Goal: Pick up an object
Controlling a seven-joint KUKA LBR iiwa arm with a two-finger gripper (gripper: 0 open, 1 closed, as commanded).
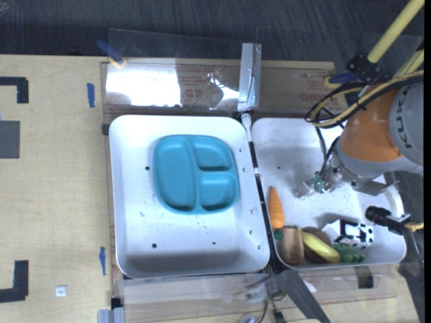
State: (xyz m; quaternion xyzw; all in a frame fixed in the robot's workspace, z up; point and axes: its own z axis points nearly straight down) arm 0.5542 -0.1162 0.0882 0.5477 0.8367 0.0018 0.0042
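In the right bin [296, 136], the gripper [315, 184] hangs over bare white floor at the centre, with open room toward 12 o'clock. The carrot [276, 207] lies along the 9 o'clock wall, and a banana [320, 247], a brown block [291, 244] and a black-and-white toy [355, 233] crowd the 6 o'clock edge. The gripper is too small and blurred to tell its opening; the arm [377, 136] is cut off at 3 o'clock.

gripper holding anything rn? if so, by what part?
Nothing seen held. The gripper hangs over bare floor of the right bin, apart from the carrot and banana.
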